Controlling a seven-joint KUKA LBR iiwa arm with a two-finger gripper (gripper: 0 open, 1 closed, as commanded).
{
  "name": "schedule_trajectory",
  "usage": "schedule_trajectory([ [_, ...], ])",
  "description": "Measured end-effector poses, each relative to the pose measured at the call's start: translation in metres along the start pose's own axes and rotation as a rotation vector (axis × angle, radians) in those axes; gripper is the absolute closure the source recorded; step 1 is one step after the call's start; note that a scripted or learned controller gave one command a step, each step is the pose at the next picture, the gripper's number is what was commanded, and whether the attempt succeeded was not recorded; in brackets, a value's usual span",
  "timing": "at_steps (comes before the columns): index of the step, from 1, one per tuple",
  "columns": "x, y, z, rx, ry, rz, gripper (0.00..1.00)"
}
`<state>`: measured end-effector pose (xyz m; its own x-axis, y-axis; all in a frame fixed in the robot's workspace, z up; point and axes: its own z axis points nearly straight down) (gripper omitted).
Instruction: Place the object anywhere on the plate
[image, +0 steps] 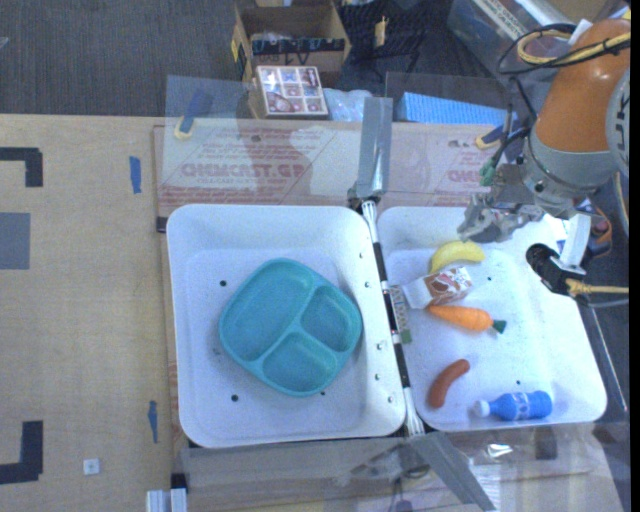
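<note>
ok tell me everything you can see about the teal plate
The teal plate looks like smooth plastic, a rounded-square tray divided by raised ridges into three compartments, one large on the view's left and two smaller on the right. It lies flat, turned at an angle to the bin walls, about mid-floor in the left white bin. Nothing lies in it, and nothing but the bin floor touches it.

Plate (290, 327): teal, rounded, three compartments, lying flat and turned at a slant in the middle of the left bin (200, 240).

Objects, all in the right bin (590, 380):
- banana (456, 254), yellow, near the far end;
- small carton (447, 286), just below it;
- carrot (462, 318), orange, lying crosswise;
- sausage (448, 383), reddish, slanted;
- bottle (514, 406), blue, on its side at the near edge.
</note>
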<state>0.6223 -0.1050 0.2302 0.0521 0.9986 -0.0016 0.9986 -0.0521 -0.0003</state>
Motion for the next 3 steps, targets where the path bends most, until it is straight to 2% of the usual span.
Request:
schedule_trajectory([
  [1, 0.044, -0.085, 0.045, 0.006, 0.002, 0.342, 1.0],
  [2, 0.106, -0.075, 0.04, 0.0, 0.001, 0.403, 1.0],
  [3, 0.178, -0.089, 0.046, 0.005, 0.001, 0.186, 1.0],
])
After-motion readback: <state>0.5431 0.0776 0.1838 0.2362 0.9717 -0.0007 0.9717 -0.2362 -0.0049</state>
